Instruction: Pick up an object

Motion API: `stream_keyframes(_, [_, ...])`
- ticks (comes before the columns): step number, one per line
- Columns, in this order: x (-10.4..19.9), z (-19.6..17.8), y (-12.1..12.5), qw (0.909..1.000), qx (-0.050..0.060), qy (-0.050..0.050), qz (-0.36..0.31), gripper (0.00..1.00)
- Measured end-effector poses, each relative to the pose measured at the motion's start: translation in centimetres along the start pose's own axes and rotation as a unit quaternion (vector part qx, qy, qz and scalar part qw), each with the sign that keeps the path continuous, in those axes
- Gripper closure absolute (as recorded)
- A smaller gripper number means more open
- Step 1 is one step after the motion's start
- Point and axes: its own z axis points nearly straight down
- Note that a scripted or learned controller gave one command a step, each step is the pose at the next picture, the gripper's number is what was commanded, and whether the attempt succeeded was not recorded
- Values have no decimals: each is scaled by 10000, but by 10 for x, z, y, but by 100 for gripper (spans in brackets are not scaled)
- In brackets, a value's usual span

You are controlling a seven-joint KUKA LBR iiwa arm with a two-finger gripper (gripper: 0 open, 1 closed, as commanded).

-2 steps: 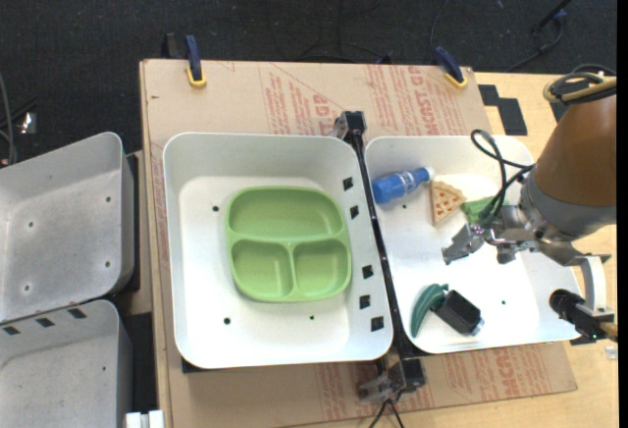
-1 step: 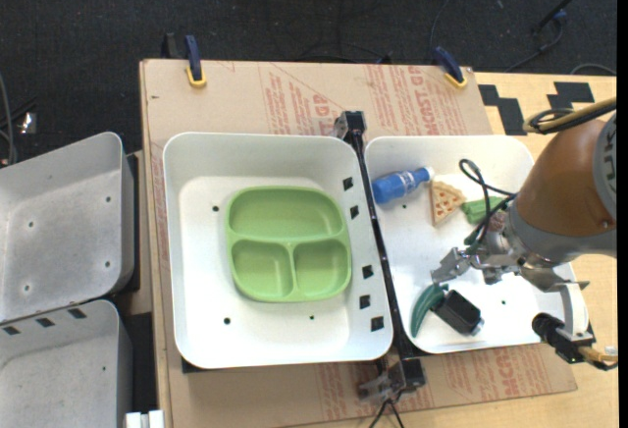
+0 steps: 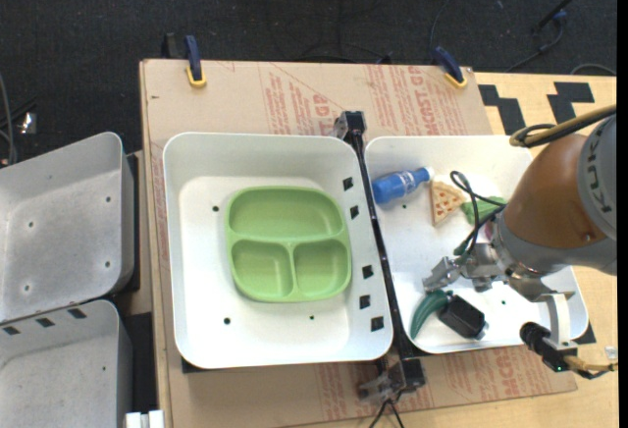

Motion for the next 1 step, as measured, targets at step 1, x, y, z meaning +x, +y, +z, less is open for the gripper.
stream_keyframes(1, [0,-12,1,10000,-17,-5,8,100])
